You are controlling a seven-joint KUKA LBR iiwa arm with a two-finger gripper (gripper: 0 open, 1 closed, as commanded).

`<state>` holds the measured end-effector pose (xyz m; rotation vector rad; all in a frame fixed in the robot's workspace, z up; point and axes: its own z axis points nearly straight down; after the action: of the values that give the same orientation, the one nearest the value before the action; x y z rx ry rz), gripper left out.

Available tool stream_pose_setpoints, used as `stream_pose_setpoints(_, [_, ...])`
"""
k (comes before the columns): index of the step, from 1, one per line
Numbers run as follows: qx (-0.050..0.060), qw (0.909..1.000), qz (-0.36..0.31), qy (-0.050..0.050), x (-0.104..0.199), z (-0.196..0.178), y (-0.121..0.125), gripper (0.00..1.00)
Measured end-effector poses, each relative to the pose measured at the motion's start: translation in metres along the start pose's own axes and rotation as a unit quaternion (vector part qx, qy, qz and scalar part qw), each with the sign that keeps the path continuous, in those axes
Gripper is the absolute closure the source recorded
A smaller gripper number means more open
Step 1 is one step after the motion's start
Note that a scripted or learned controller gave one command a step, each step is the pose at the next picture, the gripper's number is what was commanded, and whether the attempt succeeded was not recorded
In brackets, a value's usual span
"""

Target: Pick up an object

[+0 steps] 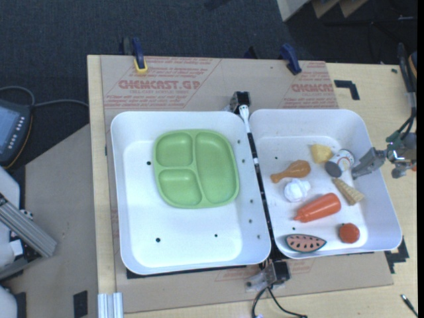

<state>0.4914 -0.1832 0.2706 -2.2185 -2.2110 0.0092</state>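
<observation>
Red lettering reading "CHEMCAST GP" is printed on the brown protective sheet (199, 78) covering the tabletop, left of the gripper (366, 164); a second, partly hidden print sits nearer it.

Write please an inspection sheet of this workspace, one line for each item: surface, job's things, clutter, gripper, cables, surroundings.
Surface: brown board with red print, held by two blue clamps, bearing a left bin and a right bin.
Job's things: in the right bin lie a chicken leg, a carrot, a watermelon slice, a tomato, an ice cream cone, a white toy and a yellow toy.
Clutter: a green divided plate in the left bin.
Gripper: gripper low over the right bin's right side, near the cone; whether it is open cannot be judged.
Cables: a black cable at the front edge.
Surroundings: dark floor, a handheld controller at left.
</observation>
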Motion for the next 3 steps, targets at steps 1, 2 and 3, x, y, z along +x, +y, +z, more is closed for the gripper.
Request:
stream_pose_setpoints(1, [-0.006, 1.0, -0.002, -0.002, 0.0, -0.006, 0.002, 0.0])
stream_pose_setpoints(2, [-0.002, 1.0, -0.001, 0.0, -0.009, 0.05, 0.002, 0.0])
stream_pose_setpoints(3, [-0.003, 1.0, -0.002, 0.0, 0.0, 0.108, -0.001, 0.0])
